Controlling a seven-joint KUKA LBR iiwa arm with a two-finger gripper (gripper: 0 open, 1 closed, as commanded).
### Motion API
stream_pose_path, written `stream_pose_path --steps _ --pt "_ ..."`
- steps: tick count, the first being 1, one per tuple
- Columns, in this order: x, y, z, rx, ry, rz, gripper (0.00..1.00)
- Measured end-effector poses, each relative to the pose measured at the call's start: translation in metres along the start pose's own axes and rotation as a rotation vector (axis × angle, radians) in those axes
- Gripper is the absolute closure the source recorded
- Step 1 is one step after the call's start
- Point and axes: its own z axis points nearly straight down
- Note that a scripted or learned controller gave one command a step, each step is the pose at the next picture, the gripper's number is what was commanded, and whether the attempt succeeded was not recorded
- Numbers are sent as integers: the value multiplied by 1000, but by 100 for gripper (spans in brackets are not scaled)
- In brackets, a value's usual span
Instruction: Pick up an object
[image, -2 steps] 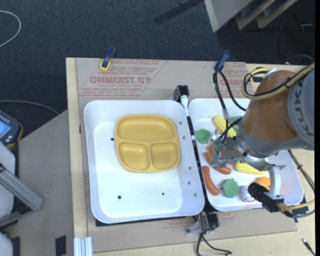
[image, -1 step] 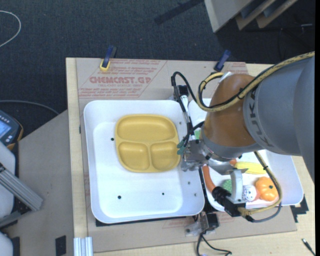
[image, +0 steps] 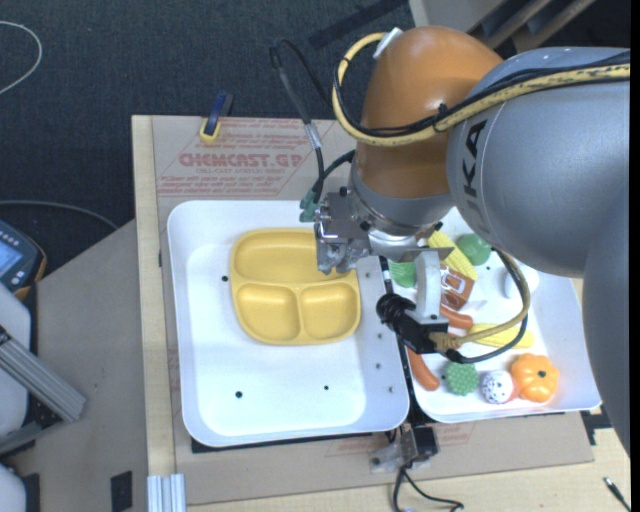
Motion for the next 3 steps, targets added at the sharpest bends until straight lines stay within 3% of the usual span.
stream_pose_path --steps 1,2,3 --pt "88 -11 -46 7 1 -1 100" --pt "82 -46 -121 7 1 6 100" --pt "-32 -45 -161 5 -5 21 100"
